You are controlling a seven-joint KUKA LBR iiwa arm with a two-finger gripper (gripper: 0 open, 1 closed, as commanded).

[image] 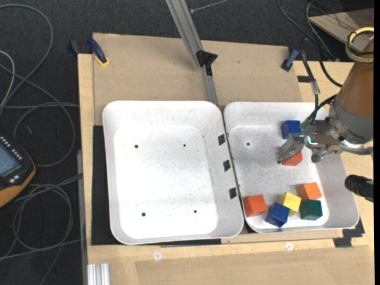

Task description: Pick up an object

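Left bin [119, 123] fills the left half of the frame, right bin [261, 117] sits beside it. At lower right there's a cluster: orange block [255, 204], blue block [276, 214], yellow block [291, 201], green block [311, 209] and another orange one [309, 190]. Further up, the gripper [291, 151] sits right over a red block [292, 158], with another blue block [290, 127] just above it. Can't tell how wide it's open or whether it has anything. My worry: an off-centre close just nudges the red block away. The arm comes in from the right edge, wrist angled down-left.
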